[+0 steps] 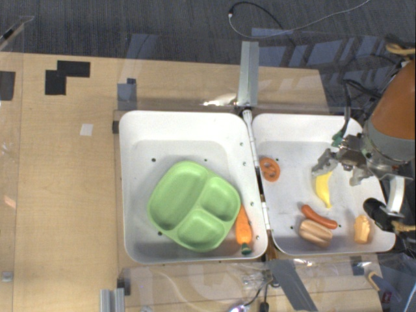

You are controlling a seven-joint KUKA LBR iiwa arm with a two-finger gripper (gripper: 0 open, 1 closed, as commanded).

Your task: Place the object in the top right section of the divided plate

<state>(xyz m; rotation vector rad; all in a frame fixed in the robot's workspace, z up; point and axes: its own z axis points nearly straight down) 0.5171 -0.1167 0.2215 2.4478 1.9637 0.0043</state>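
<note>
A green divided plate (194, 205) lies in the left bin (140, 135), with nothing in its sections. In the right bin (292, 132), a yellow banana (323, 191) lies just below my gripper (339, 171). The gripper hangs over the bin's right half and is open, with nothing between its fingers. Its left finger (320, 168) is just above the banana's upper end.
An orange carrot (243, 229) lies in the left bin against the plate's lower right edge. The right bin also holds a round orange slice (270, 168), a hot dog in a bun (317, 227) and a yellow cheese piece (361, 229). The arm's orange band (396, 109) is at far right.
</note>
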